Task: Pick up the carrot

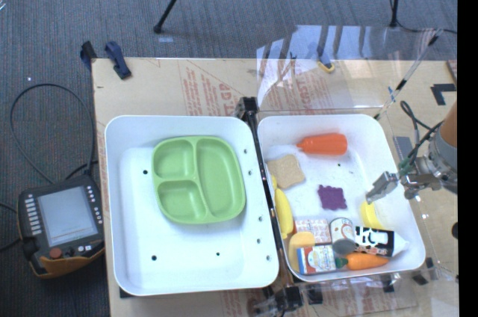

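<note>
The carrot (323,144) is a fat orange piece lying on its side at the back of the right bin (385,130), its tapered end pointing left. My gripper (396,187) hangs over the right side of that bin, to the right of the carrot and nearer the front. It is open with nothing between its fingers. A second, smaller orange carrot-like piece (366,261) lies at the bin's front right corner.
The right bin also holds a bread slice (287,171), a purple piece (331,197), a banana (284,211), small boxes and a can (341,226). A green divided plate (200,179) sits in the left bin (123,233). A pendant (62,218) lies on the floor to the left.
</note>
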Robot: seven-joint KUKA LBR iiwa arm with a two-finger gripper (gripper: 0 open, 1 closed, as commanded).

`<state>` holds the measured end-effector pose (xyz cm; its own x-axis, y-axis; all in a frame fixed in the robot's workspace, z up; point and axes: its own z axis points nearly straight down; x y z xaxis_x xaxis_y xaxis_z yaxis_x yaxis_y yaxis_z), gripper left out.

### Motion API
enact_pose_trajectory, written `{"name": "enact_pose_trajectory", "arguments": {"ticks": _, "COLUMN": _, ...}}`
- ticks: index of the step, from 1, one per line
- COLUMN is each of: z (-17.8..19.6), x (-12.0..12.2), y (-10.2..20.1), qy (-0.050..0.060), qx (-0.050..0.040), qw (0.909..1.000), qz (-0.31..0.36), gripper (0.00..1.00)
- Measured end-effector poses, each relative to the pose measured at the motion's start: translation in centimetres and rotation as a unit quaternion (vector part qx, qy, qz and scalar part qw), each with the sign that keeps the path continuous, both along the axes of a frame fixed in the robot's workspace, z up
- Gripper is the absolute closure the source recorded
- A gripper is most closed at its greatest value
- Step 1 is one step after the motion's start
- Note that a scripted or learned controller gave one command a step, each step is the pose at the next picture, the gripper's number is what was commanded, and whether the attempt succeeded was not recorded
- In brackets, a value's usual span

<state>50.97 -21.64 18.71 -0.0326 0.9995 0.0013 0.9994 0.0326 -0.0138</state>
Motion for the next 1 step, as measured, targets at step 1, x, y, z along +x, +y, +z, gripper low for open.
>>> {"name": "enact_pose_trajectory", "arguments": {"ticks": 1, "z": -9.83, "x": 4.06, "y": 0.72, "qy": -0.008, "qx": 0.0038, "qw": 1.0000, "qz": -0.003, "gripper": 0.00}}
